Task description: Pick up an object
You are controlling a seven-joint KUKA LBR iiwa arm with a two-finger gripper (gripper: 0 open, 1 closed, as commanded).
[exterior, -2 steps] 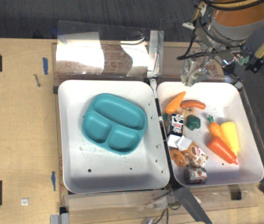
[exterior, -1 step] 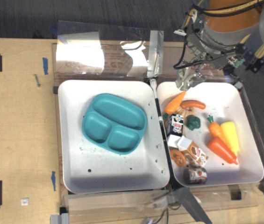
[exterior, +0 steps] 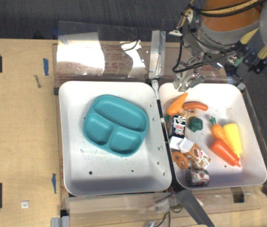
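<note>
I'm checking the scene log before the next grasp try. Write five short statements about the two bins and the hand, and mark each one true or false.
1. The teal divided plate lies in the left bin. True.
2. The plate has one toy carrot in it. False: its compartments hold nothing; the toys are in the right bin.
3. The hand hangs over the far rim of the right bin. True.
4. The yellow corn lies in the left bin. False: it lies in the right bin, beside an orange carrot.
5. The small can sits at the far edge of its bin. False: it sits at the near edge.
</note>
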